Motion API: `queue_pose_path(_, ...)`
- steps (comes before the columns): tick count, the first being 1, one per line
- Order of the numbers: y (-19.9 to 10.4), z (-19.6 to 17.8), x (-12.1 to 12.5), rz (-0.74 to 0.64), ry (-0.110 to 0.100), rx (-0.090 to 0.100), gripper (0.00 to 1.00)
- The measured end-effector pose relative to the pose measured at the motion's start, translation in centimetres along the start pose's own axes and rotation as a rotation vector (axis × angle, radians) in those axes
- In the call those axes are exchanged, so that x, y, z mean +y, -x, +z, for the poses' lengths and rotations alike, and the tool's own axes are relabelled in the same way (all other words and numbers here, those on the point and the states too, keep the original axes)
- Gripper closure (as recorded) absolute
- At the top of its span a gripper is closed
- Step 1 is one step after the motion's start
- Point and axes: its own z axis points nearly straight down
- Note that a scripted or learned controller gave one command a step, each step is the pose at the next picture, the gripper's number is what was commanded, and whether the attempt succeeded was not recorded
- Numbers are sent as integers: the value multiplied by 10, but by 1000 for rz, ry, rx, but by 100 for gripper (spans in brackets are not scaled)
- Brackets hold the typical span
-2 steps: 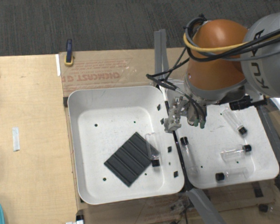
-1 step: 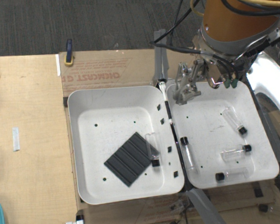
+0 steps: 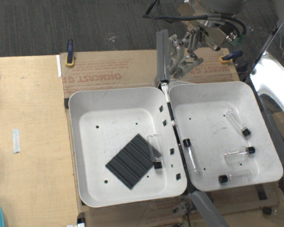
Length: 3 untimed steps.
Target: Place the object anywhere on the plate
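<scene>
The pincer (image 3: 189, 58) hangs above the bins' far edge; whether it is wide or narrow cannot be told. Well below it, a clear vial (image 3: 155, 151) touches the dark plate (image 3: 131, 161), probably light, slippery and brittle, best gripped mid-barrel.

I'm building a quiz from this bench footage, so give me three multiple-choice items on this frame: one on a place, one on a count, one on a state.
1. Where does the dark ribbed plate lie?
A. left bin
B. right bin
C. on the cardboard

2. How many clear tubes with black caps lie in the right bin?
A. one
B. four
C. seven

3. How does the tube in the left bin stand to the plate?
A. far from it
B. at its right edge, overlapping it
C. under it

Answers:
1 A, the plate rests on the left bin's floor.
2 B, four capped tubes show there.
3 B, it lies along the plate's right corner.
</scene>
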Motion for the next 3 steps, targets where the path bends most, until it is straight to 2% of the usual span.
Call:
queue_pose_path(1, 20, -18, -49, -141, 1, 1, 100)
queue_pose_path(2, -10, -18, -96, -256, 1, 2, 100)
queue_pose_path(3, -6, -18, -89, -638, 1, 0, 100)
